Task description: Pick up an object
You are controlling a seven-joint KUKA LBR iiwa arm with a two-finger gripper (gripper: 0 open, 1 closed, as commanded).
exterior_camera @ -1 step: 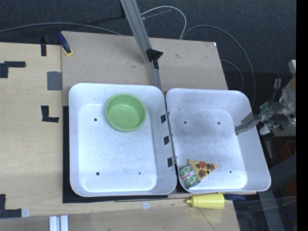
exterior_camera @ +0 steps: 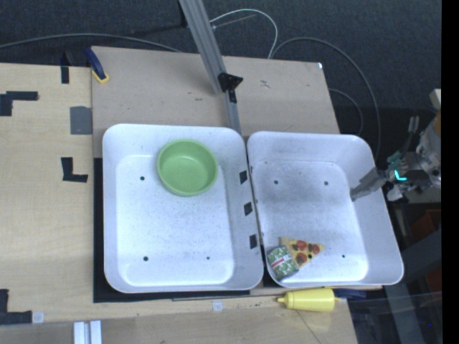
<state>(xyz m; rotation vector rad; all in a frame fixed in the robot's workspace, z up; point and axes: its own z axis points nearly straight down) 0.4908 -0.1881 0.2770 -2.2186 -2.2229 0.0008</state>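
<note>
Two-finger gripper (exterior_camera: 369, 183): over right white bin's (exterior_camera: 358, 153) right rim, finger spread cannot be told. Round green plastic bowl (exterior_camera: 187, 167): left white bin (exterior_camera: 118, 213). Pizza-slice toy (exterior_camera: 302, 250), green-patterned can (exterior_camera: 282, 261): right bin, front.

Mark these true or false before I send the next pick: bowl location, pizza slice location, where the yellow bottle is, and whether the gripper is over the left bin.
1. The green bowl sits in the left bin. True.
2. The pizza slice lies in the left bin. False: it lies in the right bin, near its front edge, beside a small green can.
3. The yellow bottle lies outside both bins, on the bench in front of the right bin. True.
4. The gripper hangs over the bowl. False: it is at the right bin's right edge, far from the bowl.
</note>
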